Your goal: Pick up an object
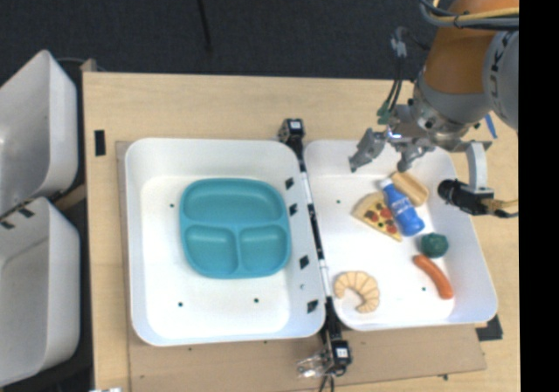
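Your end effector (pixel 389 151) hangs wide open, holding nothing, just above the small blue plastic bottle (pixel 403 209), poised to descend.

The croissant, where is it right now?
The croissant lies in the right bin, near its front left corner, below the pizza slice and left of the hot dog.

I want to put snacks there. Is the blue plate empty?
Empty. The blue plate in the left bin shows bare sections with no food in them.
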Controlling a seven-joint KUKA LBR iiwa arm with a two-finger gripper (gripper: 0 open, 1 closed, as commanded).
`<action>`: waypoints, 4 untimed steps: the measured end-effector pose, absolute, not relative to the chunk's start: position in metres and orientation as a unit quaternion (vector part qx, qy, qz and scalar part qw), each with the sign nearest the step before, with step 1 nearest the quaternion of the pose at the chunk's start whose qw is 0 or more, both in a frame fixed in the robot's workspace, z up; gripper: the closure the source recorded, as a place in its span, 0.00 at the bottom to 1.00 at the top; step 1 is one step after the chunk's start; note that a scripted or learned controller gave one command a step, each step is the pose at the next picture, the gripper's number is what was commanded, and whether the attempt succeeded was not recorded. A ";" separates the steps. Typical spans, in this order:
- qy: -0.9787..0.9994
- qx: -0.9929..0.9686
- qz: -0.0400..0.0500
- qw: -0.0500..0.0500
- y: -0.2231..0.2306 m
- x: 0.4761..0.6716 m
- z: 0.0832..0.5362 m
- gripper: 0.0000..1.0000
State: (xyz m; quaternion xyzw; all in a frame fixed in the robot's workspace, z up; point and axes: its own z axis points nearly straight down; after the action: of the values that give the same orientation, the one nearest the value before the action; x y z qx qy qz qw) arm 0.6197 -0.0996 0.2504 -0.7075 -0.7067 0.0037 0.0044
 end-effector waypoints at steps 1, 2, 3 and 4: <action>-0.708 -0.706 0.000 0.000 -0.099 0.622 0.258 0.00; -0.708 -0.707 0.001 0.000 -0.094 0.625 0.213 0.00; -0.707 -0.708 0.001 0.000 -0.097 0.629 0.152 0.00; -0.706 -0.708 0.000 -0.003 -0.098 0.631 0.102 0.00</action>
State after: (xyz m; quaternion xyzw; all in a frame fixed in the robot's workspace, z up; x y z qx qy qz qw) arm 0.6308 -0.0982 0.1019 -0.7082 -0.7060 -0.0005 -0.0027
